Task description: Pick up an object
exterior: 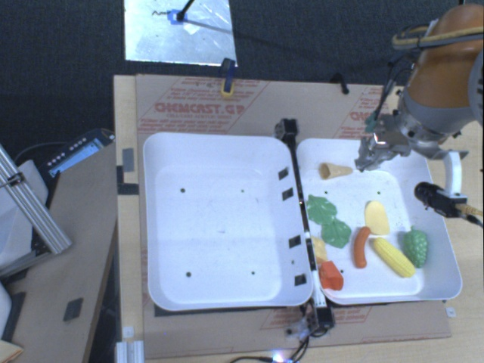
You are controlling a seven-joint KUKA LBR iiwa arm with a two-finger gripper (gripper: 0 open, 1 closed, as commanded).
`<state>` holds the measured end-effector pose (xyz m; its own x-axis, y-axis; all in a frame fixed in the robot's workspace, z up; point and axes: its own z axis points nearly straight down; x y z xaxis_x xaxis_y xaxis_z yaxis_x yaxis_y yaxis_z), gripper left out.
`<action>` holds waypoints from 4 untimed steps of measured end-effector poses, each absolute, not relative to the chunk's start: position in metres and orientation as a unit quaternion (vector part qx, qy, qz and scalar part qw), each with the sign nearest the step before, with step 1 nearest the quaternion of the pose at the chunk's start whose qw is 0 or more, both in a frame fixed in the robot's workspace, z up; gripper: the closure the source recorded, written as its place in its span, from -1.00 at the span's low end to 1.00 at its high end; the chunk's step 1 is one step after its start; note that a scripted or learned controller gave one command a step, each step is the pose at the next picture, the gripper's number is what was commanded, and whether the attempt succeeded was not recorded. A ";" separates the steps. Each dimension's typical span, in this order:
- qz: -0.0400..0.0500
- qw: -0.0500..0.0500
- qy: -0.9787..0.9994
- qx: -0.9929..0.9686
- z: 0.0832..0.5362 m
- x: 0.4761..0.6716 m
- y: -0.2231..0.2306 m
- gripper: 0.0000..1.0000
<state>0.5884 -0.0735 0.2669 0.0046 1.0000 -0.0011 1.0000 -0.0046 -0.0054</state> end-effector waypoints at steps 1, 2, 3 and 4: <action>-0.001 -0.001 -0.711 -0.703 0.228 0.633 0.012 1.00; 0.003 0.002 -0.705 -0.709 0.203 0.552 -0.063 1.00; -0.005 -0.009 -0.706 -0.708 0.359 0.579 -0.107 1.00; -0.007 -0.009 -0.709 -0.705 0.546 0.590 -0.098 1.00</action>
